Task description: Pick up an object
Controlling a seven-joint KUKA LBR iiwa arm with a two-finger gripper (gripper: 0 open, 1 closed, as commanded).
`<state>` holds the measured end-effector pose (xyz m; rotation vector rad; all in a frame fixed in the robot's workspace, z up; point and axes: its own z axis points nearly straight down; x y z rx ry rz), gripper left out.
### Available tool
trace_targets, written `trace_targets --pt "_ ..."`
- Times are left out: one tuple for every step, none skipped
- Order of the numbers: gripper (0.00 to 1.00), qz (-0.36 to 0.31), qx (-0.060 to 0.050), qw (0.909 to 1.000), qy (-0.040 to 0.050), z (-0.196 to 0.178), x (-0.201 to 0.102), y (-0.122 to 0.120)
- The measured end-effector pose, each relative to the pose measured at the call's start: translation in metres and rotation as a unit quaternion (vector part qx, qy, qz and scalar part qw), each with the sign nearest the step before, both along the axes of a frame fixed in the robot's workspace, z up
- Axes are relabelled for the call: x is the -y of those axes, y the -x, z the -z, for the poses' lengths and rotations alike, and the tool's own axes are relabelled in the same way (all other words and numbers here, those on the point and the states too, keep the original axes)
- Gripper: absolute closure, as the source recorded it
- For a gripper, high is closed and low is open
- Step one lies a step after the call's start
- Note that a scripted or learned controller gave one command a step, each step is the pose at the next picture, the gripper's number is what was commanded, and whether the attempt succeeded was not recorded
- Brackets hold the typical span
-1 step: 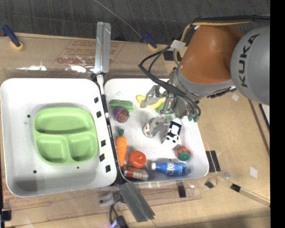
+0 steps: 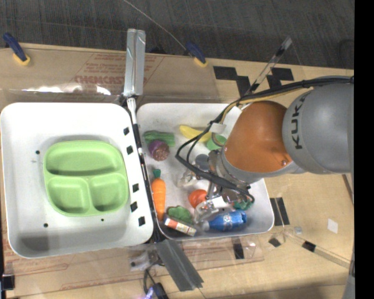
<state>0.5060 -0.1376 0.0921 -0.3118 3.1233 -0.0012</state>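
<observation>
We cannot tell how the jaws stand: the gripper is low in the right white bin, near its front edge, and its tip is lost among cables and clutter. Nothing can be seen held in it.

Just beside the tip on the left lies a small red rounded object, and just right of it, against the bin's front edge, a blue crumpled package. A dark green soft item sits left of the tip, with a thin red-and-white tube at the front-left corner. An orange toy carrot lies along the left wall; behind it are a purple round toy and a yellow curved piece near the back edge.

The left white bin holds a light green three-compartment plastic tray near its middle.
</observation>
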Motion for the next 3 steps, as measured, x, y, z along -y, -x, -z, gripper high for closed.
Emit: trace_targets --pt "1.0 -0.005 0.001 1.0 -0.0002 -0.01 -0.002 -0.002" --pt "1.0 -0.051 0.006 0.9987 0.0024 -0.168 -0.015 -0.019" --pt "1.0 -0.314 -0.003 0.9495 -0.0014 -0.067 0.065 -0.023"
